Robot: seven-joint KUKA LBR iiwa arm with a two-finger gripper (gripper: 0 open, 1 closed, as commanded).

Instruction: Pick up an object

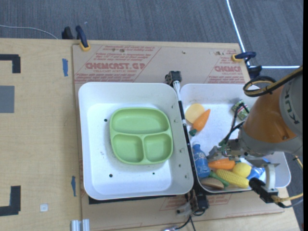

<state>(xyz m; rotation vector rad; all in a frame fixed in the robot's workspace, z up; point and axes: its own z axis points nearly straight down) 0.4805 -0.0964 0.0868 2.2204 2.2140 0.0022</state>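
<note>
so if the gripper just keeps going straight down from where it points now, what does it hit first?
Most likely the orange carrot-like toy under the gripper in the right bin, with the yellow corn just beside it. Depth is hard to judge from this slanted view.

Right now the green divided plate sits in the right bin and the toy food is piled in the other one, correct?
Not quite. The camera view shows the green divided plate in the left bin, not the right. The toy food, such as the carrot and corn, is piled in the right bin.
</note>
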